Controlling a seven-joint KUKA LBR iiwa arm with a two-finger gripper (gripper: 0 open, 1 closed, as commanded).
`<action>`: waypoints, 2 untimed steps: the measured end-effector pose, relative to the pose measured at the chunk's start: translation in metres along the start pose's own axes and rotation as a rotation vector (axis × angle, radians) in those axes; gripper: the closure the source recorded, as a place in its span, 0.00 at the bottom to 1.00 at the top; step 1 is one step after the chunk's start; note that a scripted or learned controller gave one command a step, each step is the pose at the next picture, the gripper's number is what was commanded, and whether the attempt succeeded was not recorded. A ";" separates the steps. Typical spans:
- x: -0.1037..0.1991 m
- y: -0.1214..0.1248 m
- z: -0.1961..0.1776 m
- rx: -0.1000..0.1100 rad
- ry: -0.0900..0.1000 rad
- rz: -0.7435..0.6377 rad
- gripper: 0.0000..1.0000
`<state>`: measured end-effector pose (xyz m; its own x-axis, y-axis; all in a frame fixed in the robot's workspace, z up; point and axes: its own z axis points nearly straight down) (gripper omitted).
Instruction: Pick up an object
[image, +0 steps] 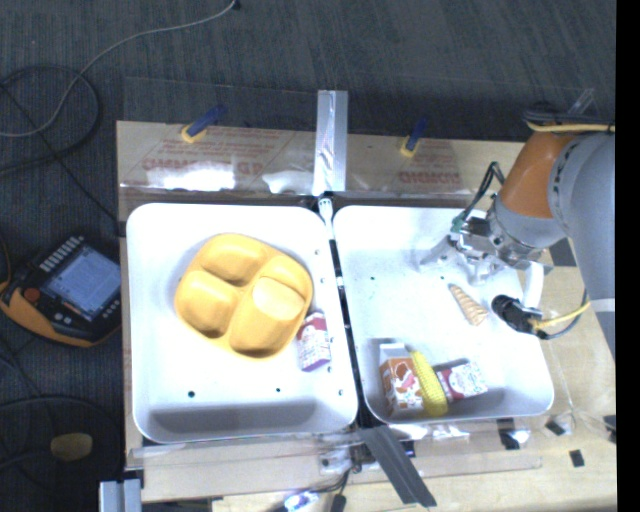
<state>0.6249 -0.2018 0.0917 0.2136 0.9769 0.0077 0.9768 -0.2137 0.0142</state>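
Gripper (462, 252) over right bin (380, 300), just above ridged cone (467, 303); finger state impossible to tell.

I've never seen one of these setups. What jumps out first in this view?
The big yellow lumpy bread-like object in the left white bin grabs the eye first. Next is the grey arm with its orange band, reaching in from the right, its gripper over the right white bin near a small tan ridged cone.
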 end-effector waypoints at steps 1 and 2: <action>0.023 0.039 0.003 0.016 -0.010 -0.295 0.00; 0.023 0.040 -0.008 0.016 -0.013 -0.296 1.00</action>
<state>0.6686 -0.1881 0.1002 -0.0807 0.9967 -0.0070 0.9967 0.0807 -0.0016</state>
